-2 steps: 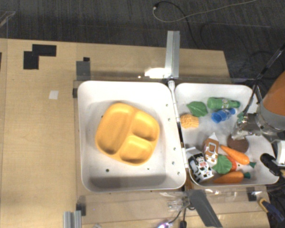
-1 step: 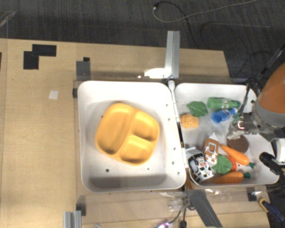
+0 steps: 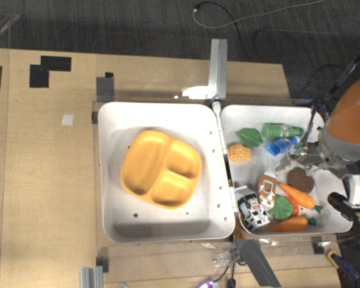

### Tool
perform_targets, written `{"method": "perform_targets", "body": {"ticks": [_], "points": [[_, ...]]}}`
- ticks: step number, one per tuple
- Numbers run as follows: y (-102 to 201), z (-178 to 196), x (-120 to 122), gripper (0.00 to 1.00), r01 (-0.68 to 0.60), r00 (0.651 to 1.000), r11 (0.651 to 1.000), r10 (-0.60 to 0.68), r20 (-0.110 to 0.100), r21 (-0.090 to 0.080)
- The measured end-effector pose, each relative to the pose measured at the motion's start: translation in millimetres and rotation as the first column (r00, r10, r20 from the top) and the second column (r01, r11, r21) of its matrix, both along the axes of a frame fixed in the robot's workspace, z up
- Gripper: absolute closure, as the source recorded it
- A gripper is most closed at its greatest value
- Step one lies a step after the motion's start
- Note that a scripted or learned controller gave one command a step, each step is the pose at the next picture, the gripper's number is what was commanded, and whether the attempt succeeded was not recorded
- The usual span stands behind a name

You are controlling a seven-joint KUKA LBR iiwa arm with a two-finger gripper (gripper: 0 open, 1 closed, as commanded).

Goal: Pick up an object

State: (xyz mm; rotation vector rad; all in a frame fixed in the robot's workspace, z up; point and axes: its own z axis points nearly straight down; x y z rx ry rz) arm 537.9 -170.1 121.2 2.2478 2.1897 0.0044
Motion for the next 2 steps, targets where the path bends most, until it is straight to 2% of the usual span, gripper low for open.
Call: {"method": "perform_targets", "body": {"ticks": [1, 2], "points": [[37, -32, 61, 0.00, -0.147, 0.989, 0.989, 0.147, 0.004, -0.001], [77, -34, 108, 0.00, -0.120, 0.993, 0.993, 0.120, -0.012, 0.003]]}}
